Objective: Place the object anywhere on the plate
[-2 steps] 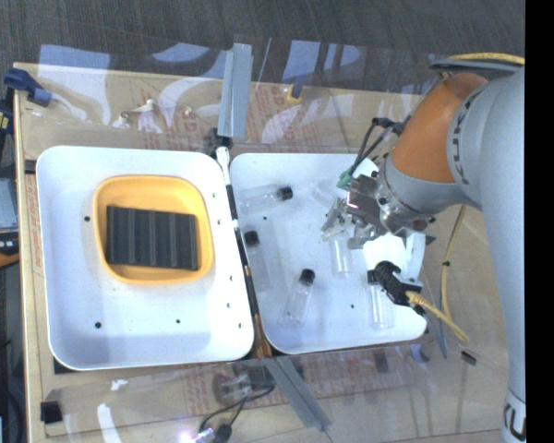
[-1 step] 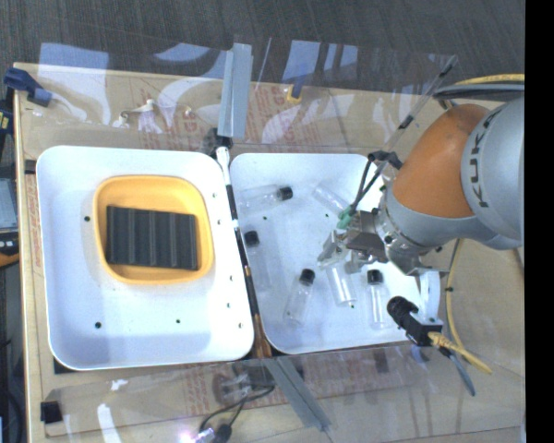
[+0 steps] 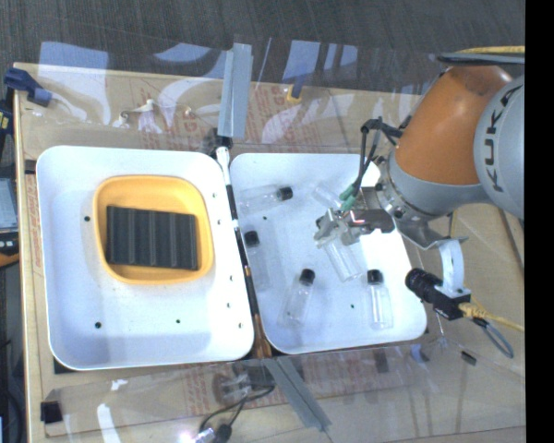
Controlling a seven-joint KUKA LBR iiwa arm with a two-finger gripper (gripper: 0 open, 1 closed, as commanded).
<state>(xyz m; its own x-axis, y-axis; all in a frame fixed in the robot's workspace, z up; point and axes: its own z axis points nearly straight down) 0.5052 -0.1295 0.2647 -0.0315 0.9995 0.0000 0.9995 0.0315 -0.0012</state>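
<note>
While the grey two-finger gripper hovers low over clear plastic vials with black caps in the right white bin | finger state: cannot tell | advice: centre on one vial, close squarely, then carry to yellow plate in left bin

Bright even overhead light; pale glare patches on clear sheet behind bins; soft shadows, mild blur.

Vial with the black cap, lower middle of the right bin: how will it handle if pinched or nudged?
The clear vial lies on its side on the smooth floor of the right bin, so a sideways nudge would probably roll it. It looks transparent and glossy, likely slick in a pinch. It is small and appears empty, so likely light; whether glass or plastic cannot be told.
</note>
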